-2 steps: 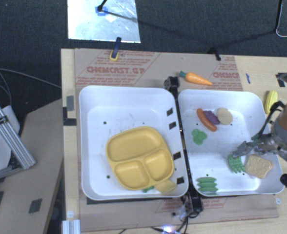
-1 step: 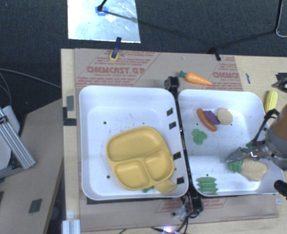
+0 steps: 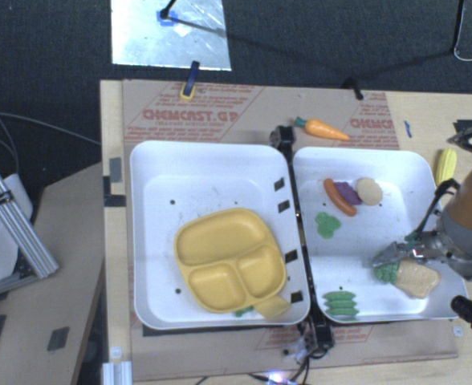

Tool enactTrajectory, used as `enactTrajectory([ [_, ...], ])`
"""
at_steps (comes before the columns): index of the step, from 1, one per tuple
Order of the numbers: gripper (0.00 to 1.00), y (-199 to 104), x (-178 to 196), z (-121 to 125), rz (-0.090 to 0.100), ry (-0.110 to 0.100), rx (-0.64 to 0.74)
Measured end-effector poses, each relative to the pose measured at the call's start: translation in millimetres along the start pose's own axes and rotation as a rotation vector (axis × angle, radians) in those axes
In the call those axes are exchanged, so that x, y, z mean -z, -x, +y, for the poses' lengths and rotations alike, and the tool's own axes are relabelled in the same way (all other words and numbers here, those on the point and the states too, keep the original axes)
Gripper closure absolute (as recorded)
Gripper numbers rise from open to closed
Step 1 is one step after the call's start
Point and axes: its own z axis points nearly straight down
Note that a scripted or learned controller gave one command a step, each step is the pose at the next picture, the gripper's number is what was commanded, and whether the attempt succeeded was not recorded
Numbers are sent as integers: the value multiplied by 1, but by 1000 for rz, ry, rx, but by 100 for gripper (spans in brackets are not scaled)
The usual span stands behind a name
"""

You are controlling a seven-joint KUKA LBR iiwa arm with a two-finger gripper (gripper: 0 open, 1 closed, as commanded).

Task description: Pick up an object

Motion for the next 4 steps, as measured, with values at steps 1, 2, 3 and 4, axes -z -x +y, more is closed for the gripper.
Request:
enactTrajectory([
  [1,0,-123,-4,-2,5,-9,14],
  [2,100,-115,7,-2,-1,-5,3],
  [3,100,-123,-4,-3,-1,-9,3],
  [4,100,-123,7,-2,-1,-6,4],
])
